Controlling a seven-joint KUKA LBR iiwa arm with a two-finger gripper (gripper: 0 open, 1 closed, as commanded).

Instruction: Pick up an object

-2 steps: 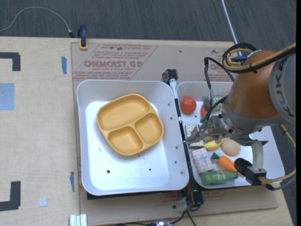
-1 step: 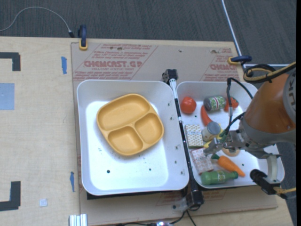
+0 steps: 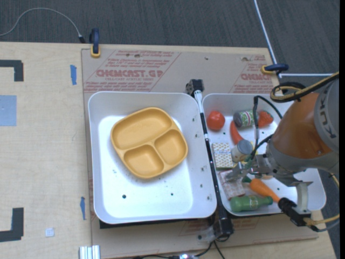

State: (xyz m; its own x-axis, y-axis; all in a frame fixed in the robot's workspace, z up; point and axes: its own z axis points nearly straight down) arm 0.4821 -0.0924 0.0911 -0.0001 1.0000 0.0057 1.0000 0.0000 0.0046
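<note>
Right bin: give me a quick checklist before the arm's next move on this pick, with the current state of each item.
1. Arm is over the right bin: ok, its orange wrist hangs above the bin's right half.
2. Hand is down among the items: ok, near the small packet and carrot.
3. An item sits between the fingers: cannot tell, the wrist and clutter hide them.
4. Targets within reach: ok, the green bottle, tomato and can all lie in the right bin.
5. Left bin holds a drop spot: ok, the yellow divided plate lies flat there.
</note>
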